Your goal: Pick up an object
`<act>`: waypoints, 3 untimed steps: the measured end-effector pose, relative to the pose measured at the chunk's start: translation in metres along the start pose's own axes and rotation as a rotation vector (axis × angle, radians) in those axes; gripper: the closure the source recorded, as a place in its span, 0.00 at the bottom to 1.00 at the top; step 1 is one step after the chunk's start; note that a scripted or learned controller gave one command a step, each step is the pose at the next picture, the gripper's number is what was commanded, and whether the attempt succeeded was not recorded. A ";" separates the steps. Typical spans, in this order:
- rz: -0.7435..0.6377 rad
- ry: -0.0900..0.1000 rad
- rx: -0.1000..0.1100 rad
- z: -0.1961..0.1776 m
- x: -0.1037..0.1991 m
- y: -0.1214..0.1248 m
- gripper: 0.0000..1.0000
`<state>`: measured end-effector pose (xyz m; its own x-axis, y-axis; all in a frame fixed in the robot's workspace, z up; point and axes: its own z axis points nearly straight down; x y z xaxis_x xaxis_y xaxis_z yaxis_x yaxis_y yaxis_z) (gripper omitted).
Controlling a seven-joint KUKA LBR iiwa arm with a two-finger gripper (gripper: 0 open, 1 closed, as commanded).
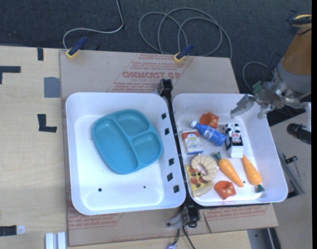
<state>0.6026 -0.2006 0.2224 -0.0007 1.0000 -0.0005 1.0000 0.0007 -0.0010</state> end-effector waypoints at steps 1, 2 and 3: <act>0.000 -0.002 -0.007 0.135 -0.004 -0.007 0.00; 0.001 -0.001 -0.005 0.136 0.027 -0.077 0.00; 0.001 -0.003 -0.007 0.136 0.067 -0.117 0.00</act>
<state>0.4852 -0.1339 0.0865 0.0008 1.0000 -0.0034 1.0000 -0.0008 0.0057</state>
